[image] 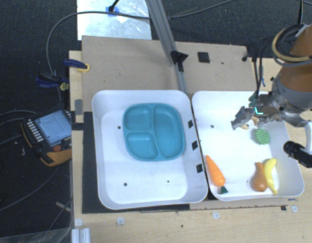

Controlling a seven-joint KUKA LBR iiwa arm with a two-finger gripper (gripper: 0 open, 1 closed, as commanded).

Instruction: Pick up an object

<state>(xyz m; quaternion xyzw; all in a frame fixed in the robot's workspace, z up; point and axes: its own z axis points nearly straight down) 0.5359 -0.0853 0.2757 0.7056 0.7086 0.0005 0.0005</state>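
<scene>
Carrot (pixel 215 172) lying diagonal, green tip toward bin's near edge

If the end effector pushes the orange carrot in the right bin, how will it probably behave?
The carrot looks like a smooth plastic toy, so probably stiff and light. Its tapered round body may roll or pivot when pushed. It lies close to the right bin's left wall, which could stop it.

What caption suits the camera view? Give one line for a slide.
Gripper over the right bin near a green toy, carrot and banana; blue plate in the left bin.
</scene>
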